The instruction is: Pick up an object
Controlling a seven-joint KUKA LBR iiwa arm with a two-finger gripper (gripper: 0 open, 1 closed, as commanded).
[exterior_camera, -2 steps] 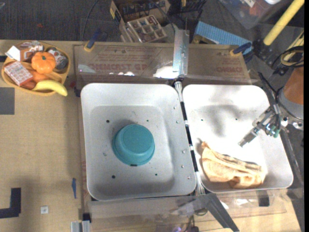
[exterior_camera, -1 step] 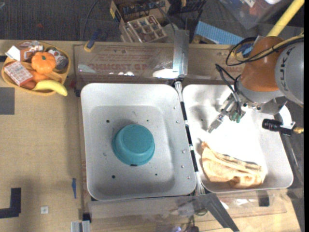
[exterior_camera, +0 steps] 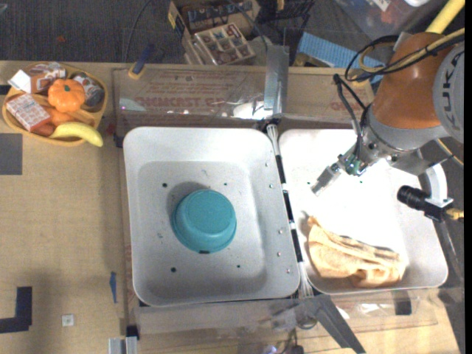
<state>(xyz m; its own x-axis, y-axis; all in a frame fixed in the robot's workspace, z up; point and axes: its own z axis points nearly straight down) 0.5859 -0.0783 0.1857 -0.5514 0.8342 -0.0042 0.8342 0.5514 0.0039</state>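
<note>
A teal bowl (exterior_camera: 205, 220) lies upside down in the middle of the left bin (exterior_camera: 144, 161). In the right bin (exterior_camera: 302, 147), a crumpled tan cloth with dark stripes (exterior_camera: 352, 254) rests against the near wall. My gripper (exterior_camera: 323, 181) hangs over the upper left part of the right bin, angled down and to the left. It is above and to the left of the cloth, apart from it, and nothing shows in its grasp. The grey and orange arm (exterior_camera: 409, 87) comes in from the upper right.
A basket of toy food (exterior_camera: 53, 103) with a pumpkin and a banana sits on the bench at the far left. A cardboard wall (exterior_camera: 192, 98) runs behind both bins. A black fitting (exterior_camera: 413, 196) on the arm juts over the right bin's right side.
</note>
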